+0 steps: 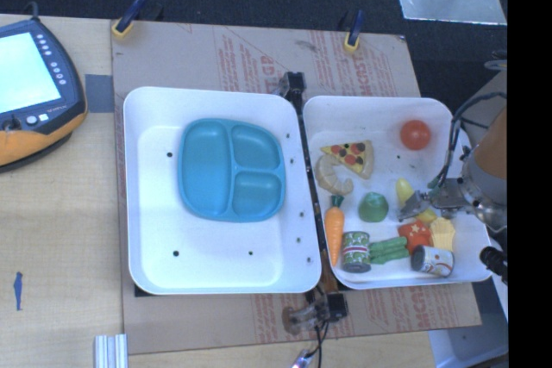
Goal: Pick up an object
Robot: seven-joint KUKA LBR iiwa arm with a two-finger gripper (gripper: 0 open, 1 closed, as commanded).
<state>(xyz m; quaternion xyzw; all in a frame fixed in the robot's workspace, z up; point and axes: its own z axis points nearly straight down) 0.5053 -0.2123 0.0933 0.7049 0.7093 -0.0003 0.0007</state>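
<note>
Where the right bin [321, 185] comes nearest the camera, a small can with a patterned label [354, 252] stands beside a green pickle-like toy [388, 249], and another little can [431, 261] lies on its side by the bin's front corner; just left of them an orange carrot [334, 230] lies along the bin's left wall; behind these sit a red-orange toy piece [417, 233] touching a pale yellow piece [442, 232]; further back a green round toy [373, 207] rests near the middle, with a small yellow piece [404, 189] to its right; the gripper [417, 203] hangs low over that spot, reaching in from the right edge, and whether its fingers are wide, narrow or closed on anything cannot be told; beyond lie a beige curved toy [331, 175] and a pizza slice [350, 156]; a red tomato-like ball [415, 134] sits by the far corner; the left bin [155, 254] holds a blue divided plate [231, 169].
</note>
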